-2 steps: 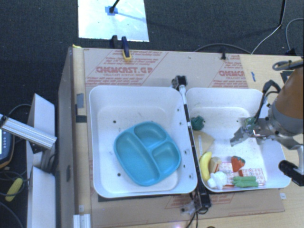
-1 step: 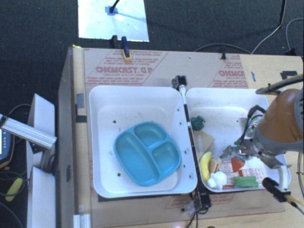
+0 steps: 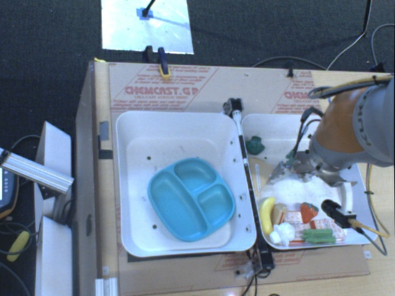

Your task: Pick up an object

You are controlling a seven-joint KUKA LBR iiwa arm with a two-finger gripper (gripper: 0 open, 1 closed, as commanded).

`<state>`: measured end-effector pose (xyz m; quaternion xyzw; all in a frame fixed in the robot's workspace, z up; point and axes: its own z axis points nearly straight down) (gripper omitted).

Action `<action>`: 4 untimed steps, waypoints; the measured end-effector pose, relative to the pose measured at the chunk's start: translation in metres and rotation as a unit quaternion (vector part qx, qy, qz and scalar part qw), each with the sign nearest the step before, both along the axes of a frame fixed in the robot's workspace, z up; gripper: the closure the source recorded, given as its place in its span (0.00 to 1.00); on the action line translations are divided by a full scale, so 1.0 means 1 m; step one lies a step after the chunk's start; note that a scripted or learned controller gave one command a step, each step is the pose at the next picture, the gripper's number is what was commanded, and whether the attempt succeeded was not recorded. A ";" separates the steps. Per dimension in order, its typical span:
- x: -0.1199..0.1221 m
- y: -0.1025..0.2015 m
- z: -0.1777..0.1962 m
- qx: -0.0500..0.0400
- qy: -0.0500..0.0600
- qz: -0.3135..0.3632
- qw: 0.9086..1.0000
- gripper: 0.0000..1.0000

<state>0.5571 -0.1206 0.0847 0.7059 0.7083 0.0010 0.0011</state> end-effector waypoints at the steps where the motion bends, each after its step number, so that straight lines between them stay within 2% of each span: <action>1: -0.054 -0.032 0.001 0.000 0.001 -0.002 1.000 0.00; 2: 0.063 0.025 0.000 0.000 0.000 0.000 1.000 0.00; 3: 0.112 0.035 0.001 -0.001 -0.001 0.000 1.000 0.00; 4: 0.113 0.035 0.012 -0.001 -0.002 0.003 1.000 1.00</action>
